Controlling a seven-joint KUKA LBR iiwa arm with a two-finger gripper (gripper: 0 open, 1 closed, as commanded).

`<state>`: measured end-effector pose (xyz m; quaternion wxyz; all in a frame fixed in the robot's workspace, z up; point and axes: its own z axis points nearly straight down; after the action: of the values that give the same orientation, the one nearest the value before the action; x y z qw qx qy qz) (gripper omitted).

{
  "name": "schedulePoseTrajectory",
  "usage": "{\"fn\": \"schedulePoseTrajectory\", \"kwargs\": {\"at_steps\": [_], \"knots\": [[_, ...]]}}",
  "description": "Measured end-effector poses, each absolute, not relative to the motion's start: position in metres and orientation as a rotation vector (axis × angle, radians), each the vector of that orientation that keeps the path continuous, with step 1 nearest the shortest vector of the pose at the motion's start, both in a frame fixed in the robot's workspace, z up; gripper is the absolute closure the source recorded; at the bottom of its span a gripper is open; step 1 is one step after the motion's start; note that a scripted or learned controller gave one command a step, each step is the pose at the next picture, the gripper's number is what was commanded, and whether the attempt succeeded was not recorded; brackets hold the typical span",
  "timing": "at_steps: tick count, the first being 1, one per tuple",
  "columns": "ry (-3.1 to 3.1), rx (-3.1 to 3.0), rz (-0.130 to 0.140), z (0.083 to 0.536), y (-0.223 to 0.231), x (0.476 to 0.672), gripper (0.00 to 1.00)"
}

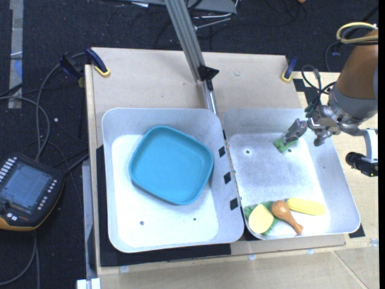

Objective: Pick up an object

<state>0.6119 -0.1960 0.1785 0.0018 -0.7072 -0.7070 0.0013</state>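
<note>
My gripper [305, 136] hangs over the far part of the right bin [337, 179], its two fingers standing apart, open. A small green object [281, 143] lies on the bin floor right at the tip of the left finger [295, 130], not between the two. At the bin's near edge lie a yellow piece [307, 207], an orange-brown drumstick-shaped toy [287, 214] and a yellow-green round piece [260, 219] on something green.
A blue square plate [171, 164] fills the middle of the left bin [120, 221]. A metal pole [186, 29] slants down to the ridge between the bins. The grey arm [358, 77] enters from the right. A pendant [27, 191] lies left of the bench.
</note>
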Motion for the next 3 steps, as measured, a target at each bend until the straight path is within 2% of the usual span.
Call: {"fn": "schedulePoseTrajectory", "kwargs": {"at_steps": [1,2,3], "knots": [[-2.218,-2.218,0.005,0.115,-0.194,0.610,0.00],[-2.223,-2.222,-0.001,0.129,-0.195,0.611,1.00],[-2.225,-2.224,-0.004,0.190,-0.190,0.608,1.00]]}}
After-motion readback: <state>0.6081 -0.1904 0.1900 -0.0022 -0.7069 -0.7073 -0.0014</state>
